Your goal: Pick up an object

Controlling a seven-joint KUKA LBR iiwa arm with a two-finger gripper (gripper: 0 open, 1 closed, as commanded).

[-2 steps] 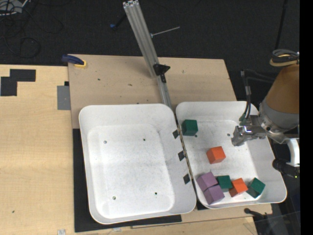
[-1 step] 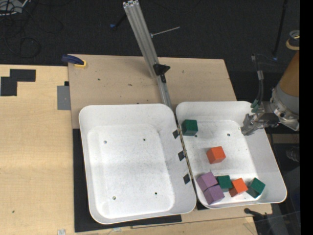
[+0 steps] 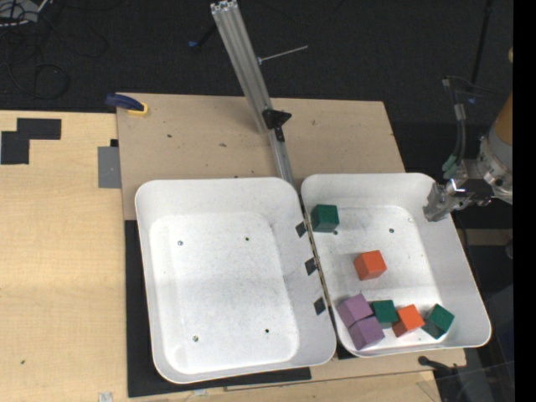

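Observation:
The right bin (image 3: 435,249) holds several blocks. A dark green cube (image 3: 325,218) sits near its upper left corner. An orange cube (image 3: 369,265) lies in the middle. Along the lower edge cluster two purple blocks (image 3: 359,320), a small green block (image 3: 384,311), an orange block (image 3: 409,318) and a green block (image 3: 438,320). My gripper (image 3: 441,201) hangs at the bin's upper right rim, well apart from every block, with nothing visible in it.
The left bin (image 3: 167,216) lies beside the right one, with black clips along the shared divider. A slanted aluminium bar (image 3: 249,74) rises behind the bins. Bare wooden bench extends to the left and back.

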